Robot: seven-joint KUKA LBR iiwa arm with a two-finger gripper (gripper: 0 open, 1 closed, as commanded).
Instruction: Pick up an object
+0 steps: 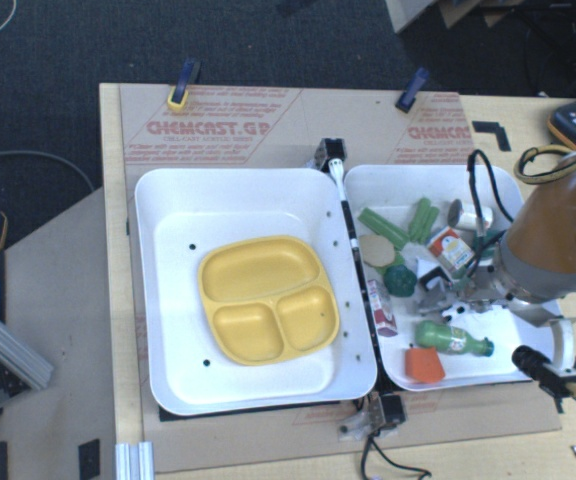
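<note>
Honestly can't tell the gripper [446, 293] state w/ the arm [553, 238] over it in the right bin [368, 183]. Green bottle [452, 340] lies just below it, beside the orange block [425, 366]; I'd center over the bottle's body, approx. square across it, clear of the clutter.

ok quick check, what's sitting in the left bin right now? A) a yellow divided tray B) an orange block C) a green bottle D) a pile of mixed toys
A: the yellow divided tray, with three compartments, lies alone in the left bin; the green bottle and orange block are in the right bin, where the arm works.
</note>
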